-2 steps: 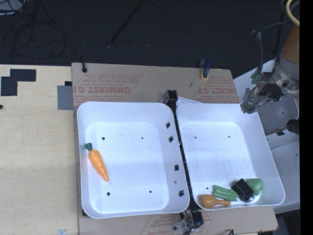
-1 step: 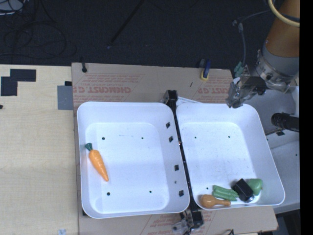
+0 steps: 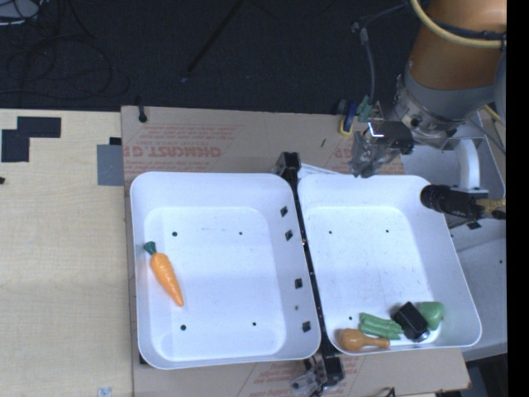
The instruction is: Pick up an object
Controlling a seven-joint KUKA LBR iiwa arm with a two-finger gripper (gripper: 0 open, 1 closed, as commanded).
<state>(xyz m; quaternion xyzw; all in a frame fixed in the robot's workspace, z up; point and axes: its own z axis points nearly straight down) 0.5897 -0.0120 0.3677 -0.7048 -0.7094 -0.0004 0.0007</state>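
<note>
An orange carrot (image 3: 166,277) with a green top lies at the left side of the left bin (image 3: 211,195). In the right bin (image 3: 380,238), near the front right corner, sit a green pea pod (image 3: 379,327), a black block (image 3: 411,320), a green piece (image 3: 431,311) and an orange-brown pear-shaped piece (image 3: 360,340). My gripper (image 3: 364,165) hangs above the back edge of the right bin, far from all of these. Nothing is visible between its fingers.
A black divider strip (image 3: 298,255) runs between the two bins. A black cylindrical fixture (image 3: 450,200) sticks in at the right bin's right rim. Cardboard (image 3: 215,143) lies under the bins. Cables run along the dark back area.
</note>
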